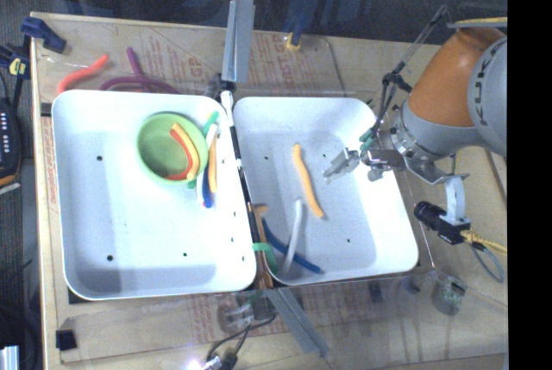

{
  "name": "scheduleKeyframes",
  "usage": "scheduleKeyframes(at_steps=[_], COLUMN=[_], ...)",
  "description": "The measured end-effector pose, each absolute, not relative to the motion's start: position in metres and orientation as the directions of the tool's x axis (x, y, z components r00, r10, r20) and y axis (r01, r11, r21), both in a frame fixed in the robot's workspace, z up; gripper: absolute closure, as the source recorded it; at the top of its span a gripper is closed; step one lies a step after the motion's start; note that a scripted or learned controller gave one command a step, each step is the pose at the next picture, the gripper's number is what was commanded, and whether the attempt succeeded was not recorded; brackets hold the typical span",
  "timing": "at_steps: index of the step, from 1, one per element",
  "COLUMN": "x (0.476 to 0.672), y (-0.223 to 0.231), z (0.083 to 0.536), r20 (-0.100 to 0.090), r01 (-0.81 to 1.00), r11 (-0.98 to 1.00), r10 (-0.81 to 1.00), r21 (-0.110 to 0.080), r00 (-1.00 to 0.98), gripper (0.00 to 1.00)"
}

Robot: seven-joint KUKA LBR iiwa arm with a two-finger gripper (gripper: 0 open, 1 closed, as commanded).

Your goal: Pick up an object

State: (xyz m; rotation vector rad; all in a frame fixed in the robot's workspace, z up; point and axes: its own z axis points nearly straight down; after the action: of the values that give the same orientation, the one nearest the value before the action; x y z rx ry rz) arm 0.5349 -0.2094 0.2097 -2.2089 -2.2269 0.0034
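My gripper hangs over the right bin, in its upper right part. It is open and nothing sits between its fingers. An orange stick lies on the bin floor just left of the gripper, apart from it. Lower down, a white tube leans toward the bin's front left corner, over a blue piece and a green piece. The left bin holds a green bowl with red, orange and yellow sticks across it. Blue and green sticks lie beside the bowl.
The arm's grey wrist and orange band stand over the right bin's right rim, with cables trailing off it. A metal bar sits behind the divide between the bins. Red and purple strips lie on the bench behind the left bin.
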Motion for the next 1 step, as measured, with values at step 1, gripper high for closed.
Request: scheduleKeyframes(at_steps=[1], x=[0.5536], y=[-0.1856], z=[0.0925], r20=[0.0], r01=[0.997], r11=[0.08], r10=[0.997], r21=[-0.003], r00=[-0.08], gripper=[0.0])
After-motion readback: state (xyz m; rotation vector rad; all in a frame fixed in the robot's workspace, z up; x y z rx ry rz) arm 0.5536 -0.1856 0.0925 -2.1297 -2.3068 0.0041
